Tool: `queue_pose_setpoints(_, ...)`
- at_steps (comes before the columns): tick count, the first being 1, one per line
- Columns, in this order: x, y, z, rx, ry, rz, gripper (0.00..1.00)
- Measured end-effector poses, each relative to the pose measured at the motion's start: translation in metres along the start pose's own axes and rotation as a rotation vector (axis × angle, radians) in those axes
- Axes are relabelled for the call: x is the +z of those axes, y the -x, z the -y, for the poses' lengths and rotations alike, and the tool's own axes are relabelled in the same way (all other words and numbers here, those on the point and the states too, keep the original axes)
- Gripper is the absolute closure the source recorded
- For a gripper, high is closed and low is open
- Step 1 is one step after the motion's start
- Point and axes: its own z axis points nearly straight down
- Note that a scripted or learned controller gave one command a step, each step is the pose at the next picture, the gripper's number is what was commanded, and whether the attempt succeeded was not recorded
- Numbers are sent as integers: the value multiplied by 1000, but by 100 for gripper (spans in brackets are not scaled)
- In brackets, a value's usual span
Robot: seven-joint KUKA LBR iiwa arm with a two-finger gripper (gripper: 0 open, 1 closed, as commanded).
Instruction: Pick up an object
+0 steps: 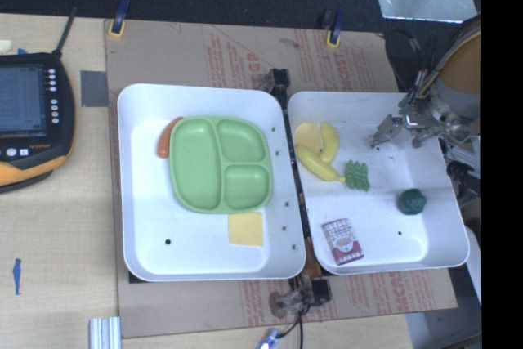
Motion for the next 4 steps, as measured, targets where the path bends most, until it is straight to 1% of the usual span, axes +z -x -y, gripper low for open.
queue_pose_setpoints(1,20,0,81,-2,-5,1,0)
queue_pose_setpoints(2,32,0,-17,0,-1,0,0)
queue_pose_setpoints(3,1,1,103,-1,-4,1,0)
queue_pose_setpoints(4,33,0,33,-2,-3,1,0)
